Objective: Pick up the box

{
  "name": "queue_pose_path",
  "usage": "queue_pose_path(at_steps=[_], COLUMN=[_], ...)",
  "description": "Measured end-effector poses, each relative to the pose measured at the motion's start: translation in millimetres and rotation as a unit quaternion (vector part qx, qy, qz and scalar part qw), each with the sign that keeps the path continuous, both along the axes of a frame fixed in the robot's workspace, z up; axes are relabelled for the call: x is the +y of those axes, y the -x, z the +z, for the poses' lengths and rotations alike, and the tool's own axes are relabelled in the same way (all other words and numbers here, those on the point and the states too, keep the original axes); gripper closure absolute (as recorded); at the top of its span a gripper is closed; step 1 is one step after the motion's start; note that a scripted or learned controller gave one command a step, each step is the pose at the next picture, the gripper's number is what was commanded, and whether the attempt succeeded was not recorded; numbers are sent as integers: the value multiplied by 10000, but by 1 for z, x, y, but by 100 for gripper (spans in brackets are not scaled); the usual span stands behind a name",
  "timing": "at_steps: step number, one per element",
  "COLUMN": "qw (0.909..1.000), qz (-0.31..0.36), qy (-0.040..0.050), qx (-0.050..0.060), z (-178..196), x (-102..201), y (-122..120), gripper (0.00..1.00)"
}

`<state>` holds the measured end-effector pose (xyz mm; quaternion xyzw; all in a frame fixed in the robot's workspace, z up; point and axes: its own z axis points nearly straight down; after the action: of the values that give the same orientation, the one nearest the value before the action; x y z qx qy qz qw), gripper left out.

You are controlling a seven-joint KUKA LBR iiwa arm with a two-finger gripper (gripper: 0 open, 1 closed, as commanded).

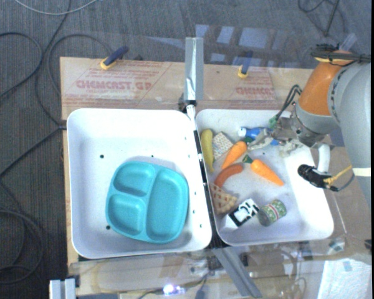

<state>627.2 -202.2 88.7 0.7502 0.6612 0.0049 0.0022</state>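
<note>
**Over the right bin, the box still lying below**

My table is a pale board with red print, set on grey carpet strewn with black cables. Near its front edge, clear fittings blur together and I cannot name them.

Whether my jaws are clenched or released I cannot tell; they are lost among wires at the right bin's far side, and my arm is cut off at the right.

The box, black and white, lies near that bin's front wall, beside a small can, a waffle piece, two carrots, a banana.

The left bin holds a blue divided plate.

Two clamps grip the table's far edge.
</note>
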Motion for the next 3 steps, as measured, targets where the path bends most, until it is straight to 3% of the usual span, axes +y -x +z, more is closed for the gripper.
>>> queue_pose_path(at_steps=[1,2,3], qw=[9940,9956,9835], qz=[1094,923,1808], qy=[39,66,87], qx=[59,174,11], z=[5,0,4], x=[-1,45,52], y=[3,-35,-39], gripper=[0,0,0])
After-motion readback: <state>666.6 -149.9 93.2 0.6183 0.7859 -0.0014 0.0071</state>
